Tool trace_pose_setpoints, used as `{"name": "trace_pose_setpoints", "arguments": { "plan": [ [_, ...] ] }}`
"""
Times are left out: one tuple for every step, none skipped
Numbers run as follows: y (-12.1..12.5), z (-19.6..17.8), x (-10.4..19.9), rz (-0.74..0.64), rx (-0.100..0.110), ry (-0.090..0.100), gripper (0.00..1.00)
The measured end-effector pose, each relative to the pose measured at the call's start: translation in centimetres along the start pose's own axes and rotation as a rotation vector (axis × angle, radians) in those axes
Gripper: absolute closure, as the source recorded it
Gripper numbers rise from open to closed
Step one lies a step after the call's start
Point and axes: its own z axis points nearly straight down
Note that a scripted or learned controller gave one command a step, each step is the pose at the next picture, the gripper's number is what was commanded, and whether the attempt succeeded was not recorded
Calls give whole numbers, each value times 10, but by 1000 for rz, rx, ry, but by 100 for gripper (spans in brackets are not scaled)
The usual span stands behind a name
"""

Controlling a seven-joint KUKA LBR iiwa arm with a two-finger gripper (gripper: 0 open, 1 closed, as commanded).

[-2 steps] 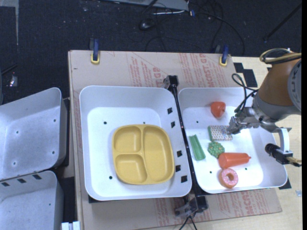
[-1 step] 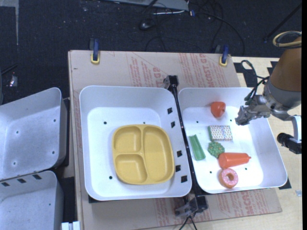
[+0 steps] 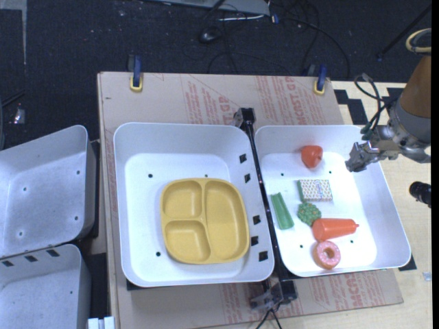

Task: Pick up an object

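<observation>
Here the gripper (image 3: 358,157) hangs over the right bin's (image 3: 384,211) upper right edge, near the red pepper (image 3: 311,155); whether it is open or closed, I cannot tell.

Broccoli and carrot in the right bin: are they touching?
Cannot tell. In the camera view the broccoli sits right against the carrot at its upper-left end, with no white bin floor visible between them; contact itself isn't plain.

Single fixed overhead view, slanting down onto both white bins (image 3: 137,204).
</observation>
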Motion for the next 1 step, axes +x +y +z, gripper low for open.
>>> {"name": "trace_pose_setpoints", "arguments": {
  "plan": [
    [2,-52,0,-1,-1,0,100]
  ]
}}
